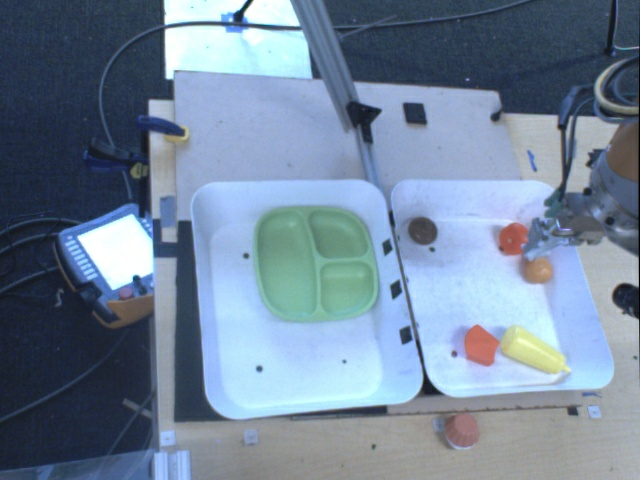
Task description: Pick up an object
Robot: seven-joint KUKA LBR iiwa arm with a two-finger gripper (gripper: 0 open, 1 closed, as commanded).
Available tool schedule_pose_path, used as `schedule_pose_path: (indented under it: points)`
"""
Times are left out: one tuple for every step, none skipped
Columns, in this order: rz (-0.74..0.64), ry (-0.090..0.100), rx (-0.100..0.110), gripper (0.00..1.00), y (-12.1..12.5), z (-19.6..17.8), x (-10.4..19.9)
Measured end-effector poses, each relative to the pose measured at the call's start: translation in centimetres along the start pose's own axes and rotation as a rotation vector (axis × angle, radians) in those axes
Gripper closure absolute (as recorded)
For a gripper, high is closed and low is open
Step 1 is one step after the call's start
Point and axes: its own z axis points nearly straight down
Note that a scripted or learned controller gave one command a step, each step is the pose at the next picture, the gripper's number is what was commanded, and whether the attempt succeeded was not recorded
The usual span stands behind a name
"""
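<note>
Left of the desk (300, 128): pendant (105, 263) on the floor, screen lit. Not involved.

Left bin (225, 368): green plate (316, 264) with three compartments, lying flat, nothing on it.

Right bin (440, 368): brown ball (422, 231) near the top-left corner, well apart from the rest. Orange block (481, 345) and yellow cone (534, 351) just beside each other near the front edge, maybe touching. Red ball (513, 237) and orange ball (538, 269) near the right wall, close together.

Hand (546, 240) sits low over the right bin, between the red ball and orange ball, just beside both. Can't tell if the fingers are spread or pressed together; too small and blurred at this angle. Nothing visibly between them.

One more round brown thing, call it a disc (461, 430), lies on the desk in front of the right bin, outside it.

Progress, my read: approach is done, grasp isn't. All pieces rest on the bin floor, nothing lifted. Likely target is the red or orange ball, can't say which. Left to do: close on one, lift clear. Risk: a round piece rolls out, or the neighbour gets nudged.
</note>
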Motion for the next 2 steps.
schedule_pose_path:
  points:
    - [-0.001,0.0,0.0,1.0,-0.6,0.0,6.0]
    - [0.0,0.0,0.001,1.0,-1.1,1.9,11.5]
